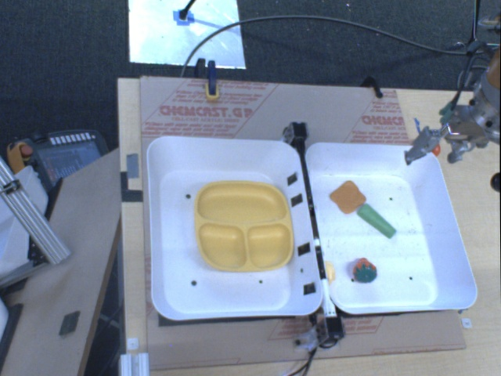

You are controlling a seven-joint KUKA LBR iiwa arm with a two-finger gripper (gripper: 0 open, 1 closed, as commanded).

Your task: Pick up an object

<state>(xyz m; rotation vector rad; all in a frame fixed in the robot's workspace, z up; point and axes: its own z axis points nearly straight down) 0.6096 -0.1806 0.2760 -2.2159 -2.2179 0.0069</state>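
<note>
Nearest the camera, in the right bin (450,210), a small round teal-and-orange object (364,270) lies by the front wall. Farther back, a green-handled spatula with an orange blade (360,207) rests flat mid-bin. The left bin (168,210) holds a yellow divided plate (241,225). Beyond, above the right bin's far right corner, the hand (430,143) hangs clear of all objects, its fingers spread apart, gripping nothing.

glossy white plastic bins (235,157), matt yellow tray (243,225)
</note>
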